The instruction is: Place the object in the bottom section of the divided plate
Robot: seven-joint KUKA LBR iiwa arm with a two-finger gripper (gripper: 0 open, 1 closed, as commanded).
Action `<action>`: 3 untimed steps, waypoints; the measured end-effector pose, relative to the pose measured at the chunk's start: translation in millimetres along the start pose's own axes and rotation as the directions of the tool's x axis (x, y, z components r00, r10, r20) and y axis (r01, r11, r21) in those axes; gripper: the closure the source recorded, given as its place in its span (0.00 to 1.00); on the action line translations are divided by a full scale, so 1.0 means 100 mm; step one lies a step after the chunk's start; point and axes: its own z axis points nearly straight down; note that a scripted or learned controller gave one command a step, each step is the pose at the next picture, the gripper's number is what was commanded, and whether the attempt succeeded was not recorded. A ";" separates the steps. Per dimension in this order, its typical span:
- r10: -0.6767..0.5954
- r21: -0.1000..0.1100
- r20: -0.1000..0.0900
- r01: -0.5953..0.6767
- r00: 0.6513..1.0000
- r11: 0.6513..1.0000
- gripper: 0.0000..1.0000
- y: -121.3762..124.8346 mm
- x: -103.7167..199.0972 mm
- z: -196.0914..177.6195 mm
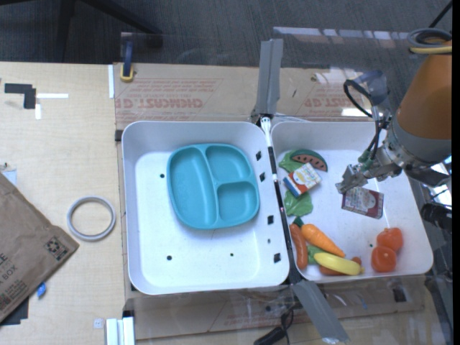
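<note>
Pick step in hand: tool low in right bin at top edge of flat red packet, finger state indiscernible; next calls for secure grasp, then carry to teal divided plate.

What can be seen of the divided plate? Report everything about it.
The divided plate is teal, looks like smooth plastic, and has rounded corners and a raised rim. Ridges split it into three sections: one long section on its left side and two smaller ones on its right. All three hold nothing. It lies flat, slightly rotated, in the upper middle of the left bin, resting on the white floor. Nothing else touches it.
</note>
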 end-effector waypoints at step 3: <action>0.450 0.003 0.002 -0.450 0.893 0.893 1.00 0.95 0.39 0.52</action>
